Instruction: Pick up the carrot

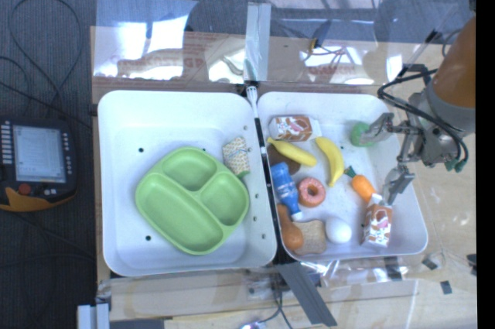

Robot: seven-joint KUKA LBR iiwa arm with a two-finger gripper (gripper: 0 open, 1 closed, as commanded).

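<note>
Carrot point(361, 186) lies in the right bin point(410, 242), near its right wall, short and orange with a dark green tip pointing up-left toward the bananas. Just below it stands a small juice carton point(377, 225), close enough that its top nearly touches the carrot's lower end. To the left sit two bananas point(331, 159), a pink-iced doughnut point(311, 192) and a white egg point(338, 231); above, near the bin's upper right corner, is a green round thing point(360, 134).

I read the gripper point(388, 155) as spread wide and holding nothing — one finger reaches up-left toward the green thing, the other hangs down beside the carrot's right end, and I see only bin floor between them. It sits over the bin's right wall, beside the carrot and a little above it in my view, not centred on it.

So I judge this to be the approach step: the carrot is untouched on the bin floor and no grasp is made yet. The next move, as I see it, calls for shifting the gripper left and down in the view until the carrot lies between the fingers, turning the wrist so they close across its short width, then descending — keeping clear of the juice carton.
</note>
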